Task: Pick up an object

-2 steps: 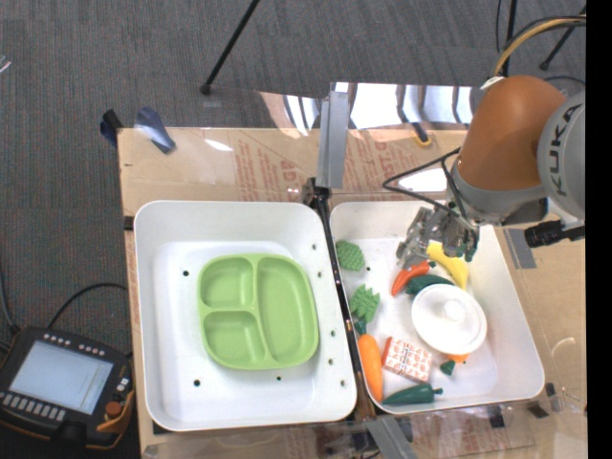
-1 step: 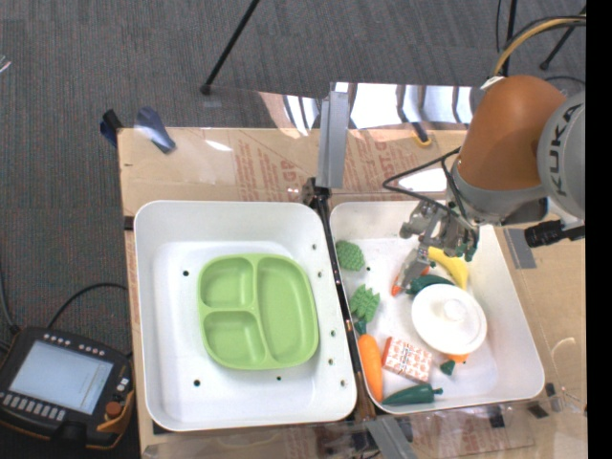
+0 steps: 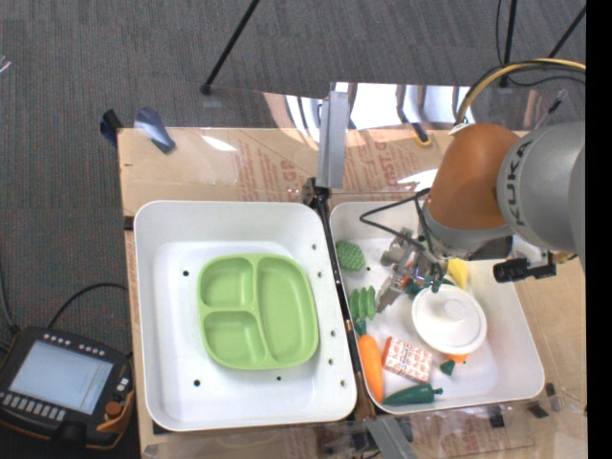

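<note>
From above, the table (image 3: 220, 165) carries two shallow white bins side by side. The left bin (image 3: 163, 228), in the middle left of the frame, holds a green divided plate (image 3: 258, 311) lying flat at its centre. The right bin (image 3: 521, 352), lower right of centre, holds the loose objects: a round green piece (image 3: 349, 254) near its upper left corner, a green ridged piece (image 3: 363, 304) below that, an orange carrot (image 3: 371, 366) along the left wall, a red and white packet (image 3: 407, 359) beside the carrot, a dark green pepper (image 3: 413, 395) at the bottom edge, a white lidded bowl (image 3: 448, 319) in the middle and a yellow piece (image 3: 459, 273) just above the bowl. The grey arm (image 3: 535, 194) reaches in from the right, and its hand (image 3: 400, 280) hangs low over the right bin, between the green ridged piece and the white lidded bowl. Whether the hand is open or closed, I cannot tell.
</note>
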Tool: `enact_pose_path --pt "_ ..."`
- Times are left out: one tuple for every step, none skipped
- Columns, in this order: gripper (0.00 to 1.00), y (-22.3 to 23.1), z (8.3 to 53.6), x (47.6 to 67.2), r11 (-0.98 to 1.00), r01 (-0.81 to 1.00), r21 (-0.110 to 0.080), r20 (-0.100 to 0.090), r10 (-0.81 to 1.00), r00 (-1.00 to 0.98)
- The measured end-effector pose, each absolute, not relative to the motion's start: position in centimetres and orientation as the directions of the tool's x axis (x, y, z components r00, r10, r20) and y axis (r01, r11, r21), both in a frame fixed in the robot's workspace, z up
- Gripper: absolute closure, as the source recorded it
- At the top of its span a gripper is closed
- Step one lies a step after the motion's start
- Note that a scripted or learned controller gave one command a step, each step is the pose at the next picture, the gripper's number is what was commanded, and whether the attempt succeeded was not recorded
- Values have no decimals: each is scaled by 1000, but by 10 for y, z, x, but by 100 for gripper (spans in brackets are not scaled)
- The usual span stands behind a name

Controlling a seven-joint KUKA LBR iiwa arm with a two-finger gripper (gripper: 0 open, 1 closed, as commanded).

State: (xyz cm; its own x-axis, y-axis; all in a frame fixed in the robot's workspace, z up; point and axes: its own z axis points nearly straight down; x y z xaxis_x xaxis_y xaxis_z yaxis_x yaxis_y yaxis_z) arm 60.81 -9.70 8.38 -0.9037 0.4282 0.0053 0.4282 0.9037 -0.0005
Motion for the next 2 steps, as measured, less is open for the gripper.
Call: enact_pose_path --pt "0 -213 85 598 847 531 1 4 531 -847" --pt "0 -156 84 614 785 619 0 4 619 -785"
